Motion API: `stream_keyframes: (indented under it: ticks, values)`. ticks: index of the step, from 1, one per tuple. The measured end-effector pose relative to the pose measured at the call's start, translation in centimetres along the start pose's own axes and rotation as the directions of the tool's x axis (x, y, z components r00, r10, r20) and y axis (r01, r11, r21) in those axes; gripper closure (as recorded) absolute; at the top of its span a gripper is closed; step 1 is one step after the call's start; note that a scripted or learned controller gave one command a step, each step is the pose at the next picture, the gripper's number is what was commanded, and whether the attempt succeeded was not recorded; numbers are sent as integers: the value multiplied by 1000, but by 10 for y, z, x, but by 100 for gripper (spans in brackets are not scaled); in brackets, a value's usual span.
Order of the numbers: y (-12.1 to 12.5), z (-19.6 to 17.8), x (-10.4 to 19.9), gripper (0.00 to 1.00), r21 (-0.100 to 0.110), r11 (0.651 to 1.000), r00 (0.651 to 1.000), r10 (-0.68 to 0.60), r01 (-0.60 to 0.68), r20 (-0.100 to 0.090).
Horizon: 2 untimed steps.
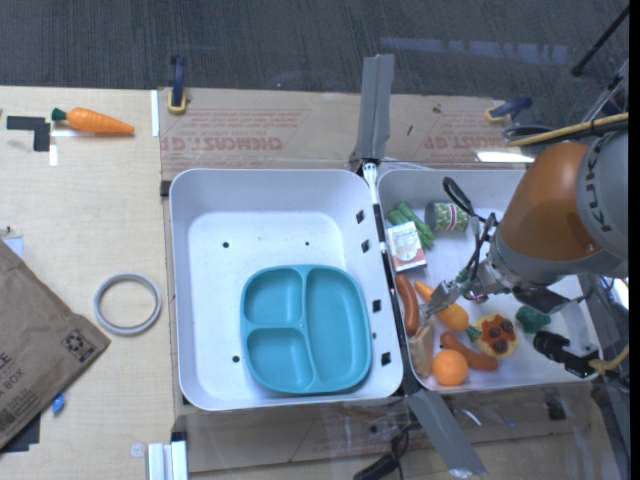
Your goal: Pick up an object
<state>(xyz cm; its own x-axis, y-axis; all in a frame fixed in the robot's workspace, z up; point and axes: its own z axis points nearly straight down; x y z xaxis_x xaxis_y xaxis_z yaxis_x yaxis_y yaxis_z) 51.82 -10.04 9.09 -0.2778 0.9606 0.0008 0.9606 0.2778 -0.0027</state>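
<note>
Reaching in from the right, the grey and orange arm (550,208) hangs over the right bin (500,173), its fingers (440,301) low among the toy food; whether they are released or clenched cannot be told from this angle. Just beside them lie a small orange (455,317), a sausage (408,303) and, nearer the front wall, a larger orange (450,367). A pizza slice (497,335) sits to the right. The left bin (200,268) holds a teal divided plate (303,328). A toy carrot (92,121) lies well apart on the desk (60,228).
</note>
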Motion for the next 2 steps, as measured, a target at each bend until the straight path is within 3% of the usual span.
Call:
stream_keyframes:
  ticks: [1, 2]
  values:
    - [0, -9, -1, 100, 0, 1000, 1000, 5, -5, 1]
    - [53, -104, 14, 100, -2, 999, 999, -53, 53, 2]
